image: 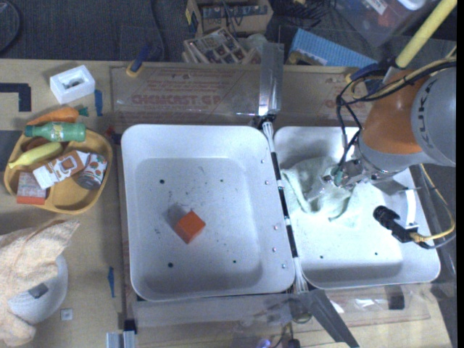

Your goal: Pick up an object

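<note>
The arm's gripper (338, 177) is down in the right bin (377, 267), at its far left part, buried against a crumpled pale green cloth (313, 183); whether it is spread or closed on anything cannot be told from this slanted view, since the wrist and cables cover it and the cloth's folds are washed out by glare. The cloth lies in a loose heap along the left wall of that bin, touching or just beside the tool. It looks soft, thin and very light, so it would give under any pinch and drape rather than hold a shape; a raised fold or ridge near the top of the heap seems the best place to take it, because a flat layer against the bin floor would offer little to close on and could slip out. Lifting one fold will likely drag the rest behind, so it may trail or snag on the bin wall. In the left bin (145, 267), well apart from the arm, sits a small orange block (191, 225) near the middle of the floor, turned corner-on. It looks rigid, light and flat-sided, probably foam or wood, and would be best taken across two opposite flat faces with the fingers turned to match its rotation.
</note>
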Robot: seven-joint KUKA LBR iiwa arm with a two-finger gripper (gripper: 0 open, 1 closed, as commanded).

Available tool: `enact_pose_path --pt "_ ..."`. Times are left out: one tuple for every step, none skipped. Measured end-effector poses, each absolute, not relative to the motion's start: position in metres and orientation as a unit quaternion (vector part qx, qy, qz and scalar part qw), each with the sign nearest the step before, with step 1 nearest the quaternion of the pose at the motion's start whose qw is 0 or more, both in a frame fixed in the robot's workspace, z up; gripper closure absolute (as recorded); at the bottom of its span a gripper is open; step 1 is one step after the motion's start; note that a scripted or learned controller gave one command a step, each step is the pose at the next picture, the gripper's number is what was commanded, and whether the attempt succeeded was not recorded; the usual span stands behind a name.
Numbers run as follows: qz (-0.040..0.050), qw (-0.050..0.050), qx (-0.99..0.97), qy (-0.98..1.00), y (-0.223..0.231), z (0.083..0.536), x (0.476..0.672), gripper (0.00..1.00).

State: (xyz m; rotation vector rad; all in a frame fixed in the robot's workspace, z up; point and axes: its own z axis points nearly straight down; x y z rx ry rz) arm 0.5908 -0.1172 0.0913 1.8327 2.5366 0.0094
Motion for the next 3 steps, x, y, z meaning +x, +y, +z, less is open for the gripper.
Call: enact_pose_path --pt "0.0036 0.005 0.676 0.737 -0.137 0.091 0.603 0.00" --pt "0.0052 0.008 0.677 0.736 -0.139 0.102 0.604 1.00" --pt "-0.0006 0.000 0.781 0.625 -0.118 0.195 0.607 1.00"
